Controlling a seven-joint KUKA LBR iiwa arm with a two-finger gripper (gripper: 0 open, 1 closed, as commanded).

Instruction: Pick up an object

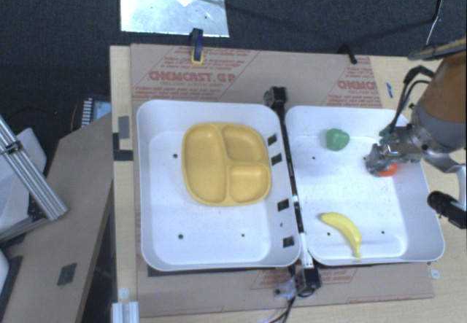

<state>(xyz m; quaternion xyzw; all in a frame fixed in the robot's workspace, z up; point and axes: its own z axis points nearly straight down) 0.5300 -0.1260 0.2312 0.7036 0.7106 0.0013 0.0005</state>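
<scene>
In the right bin (416,241) my gripper (381,161) hangs low at the right side, directly over a small orange-red object (389,168) that peeks out beneath it. A green round object (336,139) lies to the left of the gripper, near the bin's back. A yellow banana (344,230) rests toward the bin's front. The arm with its orange band (445,99) comes in from the right.
The left bin (157,241) holds a yellow divided plate (225,163). A black divider with clips (286,176) runs between the bins. Both bins rest on a cardboard sheet (241,70).
</scene>
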